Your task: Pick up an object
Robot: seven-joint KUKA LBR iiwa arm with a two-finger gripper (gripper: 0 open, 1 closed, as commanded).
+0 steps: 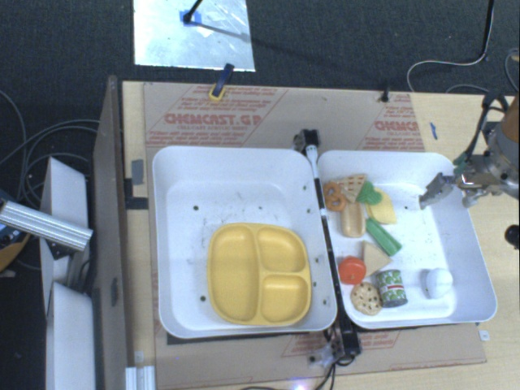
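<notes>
the gripper [449, 188] hovers over the right bin's [467, 242] far right rim, jaws spread and holding nothing, toy food [367, 242] left of it.

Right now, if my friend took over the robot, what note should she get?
Gripper: at the right bin's upper right corner, over bare floor, nothing between its fingers.
Toys, all in the right bin: pretzel, waffle piece, green pepper, yellow piece, green bar, tomato, cookie, can, white egg.
Left bin: holds the yellow divided plate.
Done: nothing picked up yet.
Left: go down on one toy, close on it and lift it. The egg sits apart from the rest, so it may be the easiest.
</notes>
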